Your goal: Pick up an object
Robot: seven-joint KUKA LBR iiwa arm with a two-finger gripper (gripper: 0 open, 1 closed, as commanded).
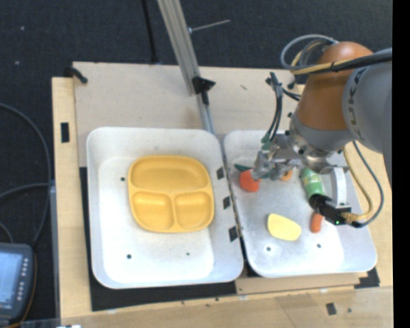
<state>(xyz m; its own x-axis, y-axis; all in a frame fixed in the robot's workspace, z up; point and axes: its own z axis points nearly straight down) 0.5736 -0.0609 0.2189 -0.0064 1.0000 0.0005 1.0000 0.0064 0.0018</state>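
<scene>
1. camera view: the gripper (260, 170) hangs low over the right bin (355, 255), near that bin's upper left corner; whether it is spread or pressed together cannot be told.
2. an orange-red ball (249, 181) lies in the right bin just beside the gripper tip; contact is unclear.
3. a yellow piece (284, 227) lies nearer the right bin's front edge.
4. a green object (310, 181) and a small orange piece (316, 223) lie toward the right bin's right side.
5. a yellow divided tray (171, 193) sits in the left bin (109, 251), left of the right bin.
</scene>
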